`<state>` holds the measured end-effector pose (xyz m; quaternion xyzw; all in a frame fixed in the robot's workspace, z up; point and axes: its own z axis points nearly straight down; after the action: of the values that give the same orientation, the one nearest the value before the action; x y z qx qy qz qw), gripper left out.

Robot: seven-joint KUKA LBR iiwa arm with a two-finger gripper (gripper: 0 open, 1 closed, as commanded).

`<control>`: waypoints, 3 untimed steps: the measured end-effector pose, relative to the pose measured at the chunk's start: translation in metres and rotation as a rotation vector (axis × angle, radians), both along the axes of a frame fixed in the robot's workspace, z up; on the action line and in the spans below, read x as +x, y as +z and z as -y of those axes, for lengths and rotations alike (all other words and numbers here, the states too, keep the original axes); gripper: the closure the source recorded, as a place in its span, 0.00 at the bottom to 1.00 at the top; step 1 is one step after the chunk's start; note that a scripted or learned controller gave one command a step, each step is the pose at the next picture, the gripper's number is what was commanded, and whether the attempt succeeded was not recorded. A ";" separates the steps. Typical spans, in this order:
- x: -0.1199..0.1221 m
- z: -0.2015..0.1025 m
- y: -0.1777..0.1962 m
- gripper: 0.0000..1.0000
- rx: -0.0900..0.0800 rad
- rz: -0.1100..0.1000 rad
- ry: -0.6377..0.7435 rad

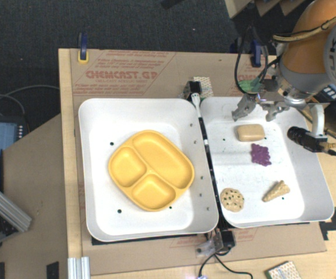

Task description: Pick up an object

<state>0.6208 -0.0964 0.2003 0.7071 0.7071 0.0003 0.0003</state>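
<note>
My gripper [254,113] hangs open over the far part of the right bin [313,205], its two fingers spread apart with nothing between them. Just below it lies a tan block [250,132] like a bar of soap. Further toward the front sit a purple bunch of grapes [260,154], a chocolate chip cookie [232,199] at the front left, and a tan wedge [276,191] at the front right.
The left bin [95,156] holds a yellow divided plate [150,169] with three compartments. Both bins rest on a brown cardboard sheet [121,71]. The arm's orange and grey body [316,34] stands at the upper right.
</note>
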 end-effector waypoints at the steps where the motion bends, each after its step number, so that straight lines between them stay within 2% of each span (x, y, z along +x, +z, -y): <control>1: -0.025 0.062 -0.122 0.00 0.000 -0.008 -0.007; 2: 0.041 0.026 -0.115 0.00 0.000 0.005 0.005; 3: 0.039 0.028 -0.104 1.00 -0.001 0.004 0.001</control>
<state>0.6598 -0.1247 0.0960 0.7067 0.7075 0.0012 0.0022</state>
